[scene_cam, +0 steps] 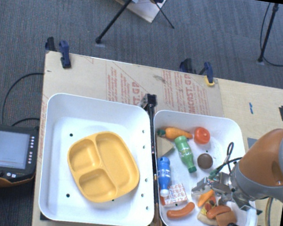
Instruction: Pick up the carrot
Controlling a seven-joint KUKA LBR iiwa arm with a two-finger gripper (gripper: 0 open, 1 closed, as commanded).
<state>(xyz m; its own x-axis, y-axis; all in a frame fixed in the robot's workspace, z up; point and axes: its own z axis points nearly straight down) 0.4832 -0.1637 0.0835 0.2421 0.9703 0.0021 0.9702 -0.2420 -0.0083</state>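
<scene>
A carrot, orange with a green top pointing left, lies near the far left of the right bin. My gripper hangs low over the bin's near right part, well to the right of and nearer than that carrot. A small orange carrot-like piece sits right under the gripper's tip. Whether it is gripped is not visible. The grey wrist with its orange band covers the bin's right rim.
The right bin also holds a red tomato, a green bottle, a brown ball, a blue bottle, a red-white packet, a sausage and a reddish food pile. A yellow divided plate fills the left bin.
</scene>
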